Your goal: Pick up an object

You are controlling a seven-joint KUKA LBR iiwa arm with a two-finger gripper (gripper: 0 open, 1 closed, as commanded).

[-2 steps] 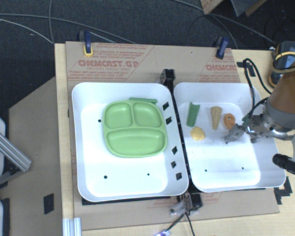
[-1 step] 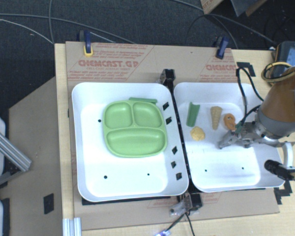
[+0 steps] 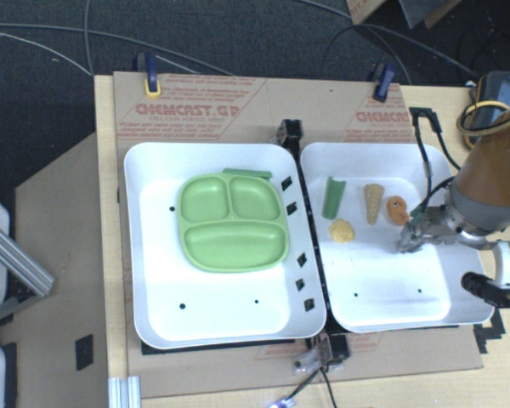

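Your claw (image 3: 410, 238) sits low in the right bin (image 3: 391, 308), just beside the orange piece (image 3: 397, 210); you cannot tell its state. The tan cone (image 3: 373, 202), yellow lump (image 3: 342, 230) and green stick (image 3: 334, 198) lie left of it.
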